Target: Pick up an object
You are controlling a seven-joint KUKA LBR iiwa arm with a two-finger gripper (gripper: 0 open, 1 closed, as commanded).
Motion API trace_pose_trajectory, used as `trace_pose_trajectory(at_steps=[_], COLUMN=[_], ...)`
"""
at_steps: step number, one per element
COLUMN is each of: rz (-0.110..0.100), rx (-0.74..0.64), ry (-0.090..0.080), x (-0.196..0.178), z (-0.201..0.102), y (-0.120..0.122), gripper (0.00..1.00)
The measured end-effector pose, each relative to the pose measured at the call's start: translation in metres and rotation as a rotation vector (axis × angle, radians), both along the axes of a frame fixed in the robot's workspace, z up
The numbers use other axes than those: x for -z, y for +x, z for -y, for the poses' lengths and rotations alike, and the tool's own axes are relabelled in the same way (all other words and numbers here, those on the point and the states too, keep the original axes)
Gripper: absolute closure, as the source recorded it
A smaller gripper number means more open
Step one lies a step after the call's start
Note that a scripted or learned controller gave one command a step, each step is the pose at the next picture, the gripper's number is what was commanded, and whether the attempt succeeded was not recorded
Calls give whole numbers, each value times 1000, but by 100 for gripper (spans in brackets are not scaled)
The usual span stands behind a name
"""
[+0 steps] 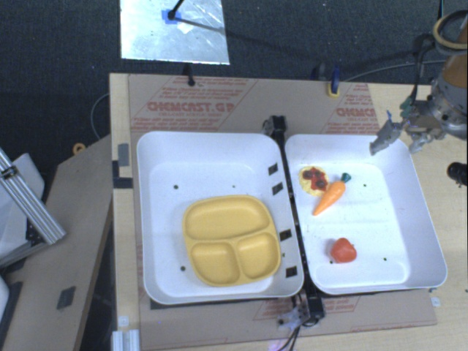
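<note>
Arm (pixel 446 86) poised over right bin's (pixel 428 225) far corner.

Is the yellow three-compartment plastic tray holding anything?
Empty: the yellow three-compartment plastic tray shows only bare yellow in all compartments.

Red printed lettering reading "CHEMCAST GP" appears on the brown protective sheet (pixel 219 101) that covers the bench, in the upper middle of the frame just above the left white bin (pixel 157 196). The same red print repeats in the upper right of the frame, above the right white bin (pixel 420 218), but there it is too faint and cut off to read. More faint red print along the sheet's bottom edge is illegible.
</note>
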State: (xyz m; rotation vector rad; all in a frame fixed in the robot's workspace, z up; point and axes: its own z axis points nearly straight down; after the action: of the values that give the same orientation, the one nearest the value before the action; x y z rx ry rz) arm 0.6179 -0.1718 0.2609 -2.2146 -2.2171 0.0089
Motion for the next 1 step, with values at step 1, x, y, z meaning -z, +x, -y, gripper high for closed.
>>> trace_pose_trajectory(at_steps=[1], rz=[12], rx=[-3], ry=[-2], x=[-7], z=[-1], y=[2], gripper=[0])
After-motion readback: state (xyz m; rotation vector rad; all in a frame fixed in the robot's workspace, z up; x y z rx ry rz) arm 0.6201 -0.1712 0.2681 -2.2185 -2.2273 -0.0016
